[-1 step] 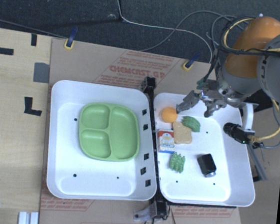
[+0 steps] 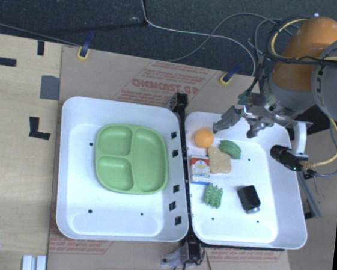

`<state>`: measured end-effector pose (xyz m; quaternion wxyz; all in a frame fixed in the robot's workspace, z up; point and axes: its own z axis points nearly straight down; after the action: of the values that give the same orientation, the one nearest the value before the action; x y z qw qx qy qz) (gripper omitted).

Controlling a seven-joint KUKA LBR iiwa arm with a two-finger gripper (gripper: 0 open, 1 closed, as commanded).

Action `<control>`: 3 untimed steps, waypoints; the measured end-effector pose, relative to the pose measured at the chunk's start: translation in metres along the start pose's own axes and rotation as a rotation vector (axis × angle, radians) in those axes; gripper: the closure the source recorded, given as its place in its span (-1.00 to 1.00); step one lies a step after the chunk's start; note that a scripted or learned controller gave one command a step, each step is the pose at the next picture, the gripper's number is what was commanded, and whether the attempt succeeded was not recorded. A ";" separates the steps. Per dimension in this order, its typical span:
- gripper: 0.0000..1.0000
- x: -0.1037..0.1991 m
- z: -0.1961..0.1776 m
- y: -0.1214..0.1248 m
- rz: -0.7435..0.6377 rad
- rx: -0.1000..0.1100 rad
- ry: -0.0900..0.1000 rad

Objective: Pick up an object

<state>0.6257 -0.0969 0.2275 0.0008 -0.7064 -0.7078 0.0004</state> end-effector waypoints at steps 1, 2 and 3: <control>-1.00 0.003 0.063 -0.006 0.001 0.005 -0.001; -1.00 0.004 0.124 -0.016 0.001 0.006 -0.001; -1.00 0.004 0.138 -0.013 0.001 -0.006 0.000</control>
<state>0.6122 -0.0927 0.0894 -0.0014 -0.7066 -0.7076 -0.0016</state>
